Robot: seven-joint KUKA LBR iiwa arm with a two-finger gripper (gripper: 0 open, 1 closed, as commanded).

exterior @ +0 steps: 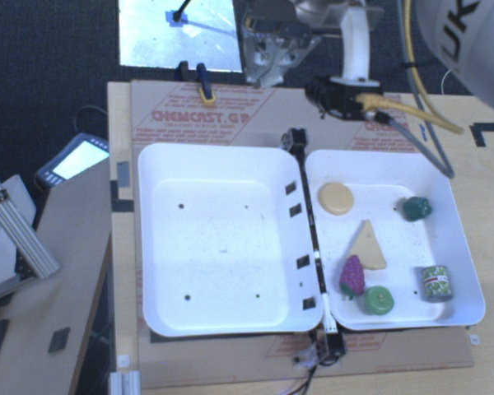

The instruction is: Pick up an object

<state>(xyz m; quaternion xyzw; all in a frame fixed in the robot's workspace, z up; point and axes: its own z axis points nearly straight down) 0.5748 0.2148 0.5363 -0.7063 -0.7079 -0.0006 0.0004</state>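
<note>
The right bin [461, 245] holds several small things. A round pale yellow disc [336, 197] lies at its back left and a dark green lump [416, 208] at its back right. A tan cheese wedge [368, 245] lies in the middle, with a purple grape bunch [351, 276] and a green round fruit [379, 300] in front of it. A small can [435, 282] is at the front right. My gripper [267, 71] hangs high behind the bins, above the cardboard and away from all these things, with nothing seen in it.
The left bin [160, 245] sits beside the right one, with a black hinged divider [306, 229] between them. A clamp [204, 85] stands at the cardboard's back edge. A tablet [74, 159] and a metal rail [16, 220] lie off to the left.
</note>
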